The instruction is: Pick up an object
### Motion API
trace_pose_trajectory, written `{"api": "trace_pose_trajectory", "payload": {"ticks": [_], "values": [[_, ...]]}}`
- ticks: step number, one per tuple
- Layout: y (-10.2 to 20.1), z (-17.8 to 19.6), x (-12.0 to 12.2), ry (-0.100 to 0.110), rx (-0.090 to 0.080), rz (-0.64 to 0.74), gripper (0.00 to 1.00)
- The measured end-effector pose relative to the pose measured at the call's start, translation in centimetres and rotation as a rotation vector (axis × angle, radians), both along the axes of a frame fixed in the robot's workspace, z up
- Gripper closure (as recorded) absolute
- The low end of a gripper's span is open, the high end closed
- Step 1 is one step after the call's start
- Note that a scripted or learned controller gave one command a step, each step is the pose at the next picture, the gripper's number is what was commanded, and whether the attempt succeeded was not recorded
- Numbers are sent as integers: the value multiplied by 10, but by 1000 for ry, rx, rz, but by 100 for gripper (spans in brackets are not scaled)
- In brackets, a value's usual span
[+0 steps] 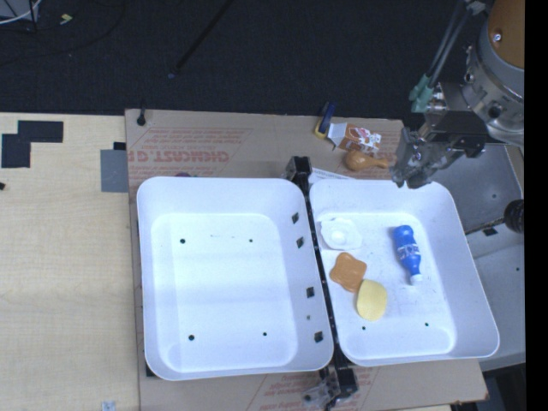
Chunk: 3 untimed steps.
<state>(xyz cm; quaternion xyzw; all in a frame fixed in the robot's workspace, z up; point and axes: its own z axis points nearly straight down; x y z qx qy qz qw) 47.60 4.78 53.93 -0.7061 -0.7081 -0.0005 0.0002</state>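
"What might have spoiled the try from there?"

"The pincer (pixel 409 175) hung over the far rim of the right bin (pixel 462 255), well apart from the blue bottle (pixel 406 250), the orange piece (pixel 348 271) and the yellow piece (pixel 372 300). A straight descent would likely have met the rim or bare floor. The two pieces touched, so a grab could have nudged both."

"And the pincer itself?"

"Too dark and small to tell how far open it stood; nothing seemed to be between its tips, though I couldn't be sure."
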Motion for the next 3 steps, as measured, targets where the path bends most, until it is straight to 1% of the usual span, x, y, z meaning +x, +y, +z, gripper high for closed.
{"api": "trace_pose_trajectory", "payload": {"ticks": [1, 2, 3], "values": [[-1, -2, 0, 4, -1, -2, 0], [-1, 8, 0, 6, -1, 1, 100], [79, -160, -2, 21, -5, 3, 100]]}}
